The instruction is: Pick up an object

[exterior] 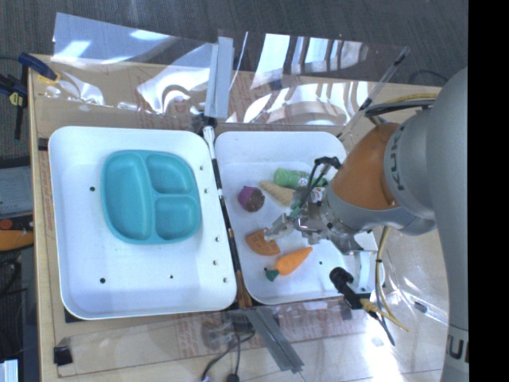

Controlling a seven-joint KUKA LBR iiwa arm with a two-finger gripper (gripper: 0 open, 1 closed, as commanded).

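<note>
I have the gripper (285, 226) low in the right bin (238, 153); I can't tell how its jaws stand, and nothing shows between them, so I judge the pick undone. Around the jaws I count five toys: an orange wedge (263, 243) just below, carrot (291, 261) beyond, purple piece (251, 198), pale one (278, 192) and green one (291, 178) above. One teal tray (151, 195) sits well apart in the left bin (71, 253).
</note>
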